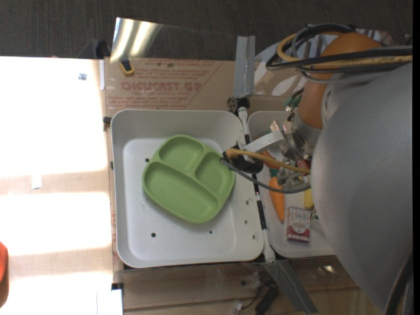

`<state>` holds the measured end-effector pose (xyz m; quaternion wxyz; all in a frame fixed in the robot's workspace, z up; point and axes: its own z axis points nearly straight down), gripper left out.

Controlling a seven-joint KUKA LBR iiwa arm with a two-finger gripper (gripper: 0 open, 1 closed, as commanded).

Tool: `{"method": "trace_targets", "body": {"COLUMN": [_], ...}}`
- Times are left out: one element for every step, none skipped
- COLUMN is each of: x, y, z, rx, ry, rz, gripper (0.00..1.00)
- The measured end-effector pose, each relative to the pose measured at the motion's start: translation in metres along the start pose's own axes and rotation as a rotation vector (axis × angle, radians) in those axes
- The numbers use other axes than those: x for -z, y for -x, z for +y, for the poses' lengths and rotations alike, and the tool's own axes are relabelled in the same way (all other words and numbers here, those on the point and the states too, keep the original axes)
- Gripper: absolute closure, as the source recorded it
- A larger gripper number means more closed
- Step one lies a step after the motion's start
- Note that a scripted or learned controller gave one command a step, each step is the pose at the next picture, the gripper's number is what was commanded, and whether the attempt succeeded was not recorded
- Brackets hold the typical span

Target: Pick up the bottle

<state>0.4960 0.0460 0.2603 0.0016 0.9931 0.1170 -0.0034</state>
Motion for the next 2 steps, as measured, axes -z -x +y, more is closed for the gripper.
{"method": "trace_targets", "body": {"x": [-0.014,-0.006], "y": [-0.003,-0.006], "z": [-0.057,-0.104], "rx": [-0.014,-0.039], "ry": [0.000,0.002], "rz": [0.003,0.004], "gripper": [1.00,1.00]}}
